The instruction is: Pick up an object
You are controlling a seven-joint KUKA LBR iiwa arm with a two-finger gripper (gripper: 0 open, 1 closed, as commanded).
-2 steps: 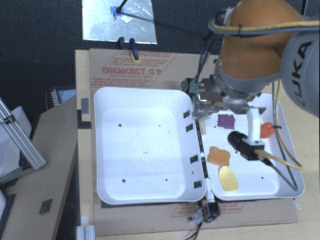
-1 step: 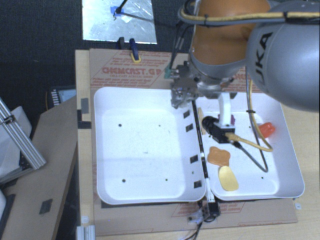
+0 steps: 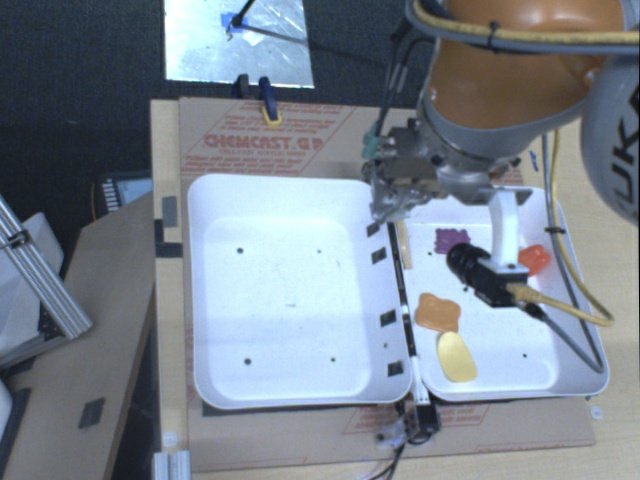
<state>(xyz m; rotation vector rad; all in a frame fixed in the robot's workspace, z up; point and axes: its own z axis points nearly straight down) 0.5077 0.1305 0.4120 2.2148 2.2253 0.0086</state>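
The right bin (image 3: pixel 570 368) holds several small objects: a purple piece (image 3: pixel 452 238), a red-orange piece (image 3: pixel 535 259) near the right wall, an orange piece (image 3: pixel 437 313) and a yellow oval piece (image 3: pixel 456 356) toward the front. My gripper (image 3: pixel 388 206) hangs low over the far end of the divider between the two bins, left of the purple piece. It is partly masked by the grey wrist and the orange band above it. Nothing shows between its tips.
The left bin (image 3: pixel 215 368) lies beside the right one on a cardboard sheet (image 3: pixel 260 138). A black unit on a white bracket (image 3: pixel 482 273) and a yellow cable (image 3: pixel 560 308) hang over the right bin. A foil sheet (image 3: pixel 238 23) and a clamp (image 3: pixel 268 103) lie behind.
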